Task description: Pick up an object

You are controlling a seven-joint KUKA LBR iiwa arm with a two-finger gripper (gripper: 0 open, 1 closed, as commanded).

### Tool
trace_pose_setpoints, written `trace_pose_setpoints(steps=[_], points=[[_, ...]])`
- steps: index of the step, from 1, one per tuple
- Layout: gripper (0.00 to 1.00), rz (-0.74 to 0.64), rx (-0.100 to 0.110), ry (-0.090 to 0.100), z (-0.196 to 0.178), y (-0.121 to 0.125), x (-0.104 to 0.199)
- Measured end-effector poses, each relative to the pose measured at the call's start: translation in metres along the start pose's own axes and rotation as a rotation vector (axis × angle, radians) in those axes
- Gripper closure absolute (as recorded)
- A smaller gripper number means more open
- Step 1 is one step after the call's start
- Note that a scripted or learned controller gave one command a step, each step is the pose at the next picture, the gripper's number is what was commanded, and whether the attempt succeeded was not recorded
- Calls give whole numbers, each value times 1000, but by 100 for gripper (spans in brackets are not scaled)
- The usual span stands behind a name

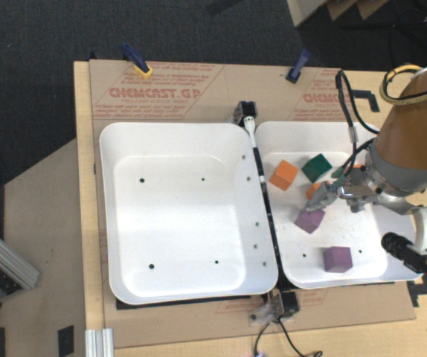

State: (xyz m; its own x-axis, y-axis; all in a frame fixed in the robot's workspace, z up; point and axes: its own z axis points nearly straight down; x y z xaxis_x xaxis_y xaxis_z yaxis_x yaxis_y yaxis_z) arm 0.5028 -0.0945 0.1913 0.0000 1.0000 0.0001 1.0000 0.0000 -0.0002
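**Arm low over the right bin, gripper among the blocks**

Two shallow white plastic bins sit side by side on a brown cardboard-covered bench (161,95). The left bin (124,147) is to the left of the black divider strip (264,199) that runs between them; the right bin (303,270) holds the loose objects.

The grey arm with its orange band (414,129) reaches in from the right and hangs over the right bin. Its two-finger gripper (325,193) points leftward, down among the blocks. Whether the fingers are released or clenched cannot be told here; they are small and partly merged with the objects beneath them.

Four blocks show clearly. An orange cube (283,175) lies near the divider in the upper part of the right bin. A dark green cube (317,167) sits just beside it to the right, close to the wrist. A tilted pale purple block (309,219) lies just below the gripper tip, near or touching it; which is unclear. A second purple cube (338,259) rests well apart, toward the bin's near edge. A small orange-red piece (315,190) shows right at the gripper tip; its shape is too small to make out.
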Motion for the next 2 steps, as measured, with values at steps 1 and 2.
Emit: trace_pose_setpoints(steps=[1,2], points=[[0,1,8,2,93,11,-8],[0,-2,-6,-2,107,78,-3]])
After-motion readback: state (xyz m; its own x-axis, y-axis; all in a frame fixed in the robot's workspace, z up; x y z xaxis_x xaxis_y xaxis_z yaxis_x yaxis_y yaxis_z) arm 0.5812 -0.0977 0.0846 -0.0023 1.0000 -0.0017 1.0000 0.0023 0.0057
